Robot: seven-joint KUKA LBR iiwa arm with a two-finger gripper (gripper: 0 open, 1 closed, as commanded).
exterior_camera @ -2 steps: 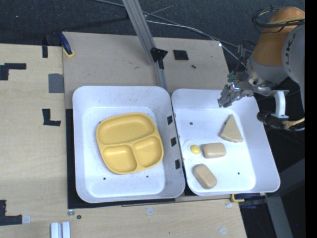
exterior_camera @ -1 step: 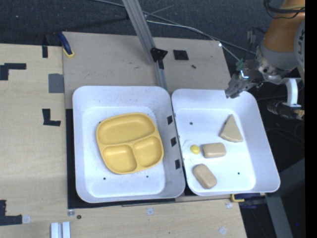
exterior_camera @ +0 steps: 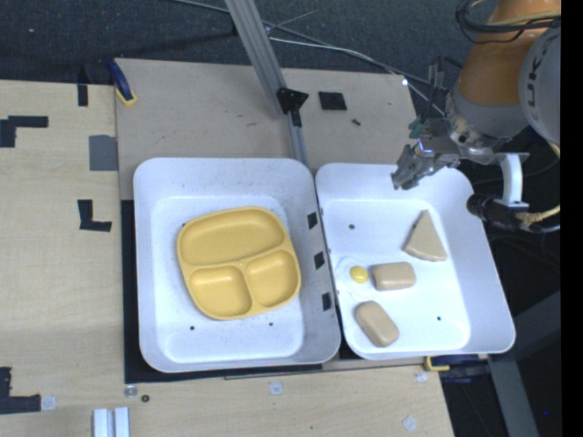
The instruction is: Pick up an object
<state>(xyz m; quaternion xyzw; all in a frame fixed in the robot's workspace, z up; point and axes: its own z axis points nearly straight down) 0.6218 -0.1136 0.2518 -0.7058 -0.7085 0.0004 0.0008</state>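
Note:
The right white bin point(exterior_camera: 455, 189) holds a tan wedge point(exterior_camera: 426, 238), a tan rounded block point(exterior_camera: 393, 276), a small yellow ball point(exterior_camera: 359, 274) and a tan oval loaf point(exterior_camera: 376, 323). My gripper point(exterior_camera: 410, 173) hangs over the bin's far edge, above and left of the wedge, well apart from all of them. Nothing shows between its fingers.
The left white bin point(exterior_camera: 155, 244) holds a yellow three-compartment tray point(exterior_camera: 239, 262). A grey metal pole point(exterior_camera: 260, 53) slants down to the gap between the bins. Cables run behind the bench. The arm's orange band point(exterior_camera: 506, 53) is at the upper right.

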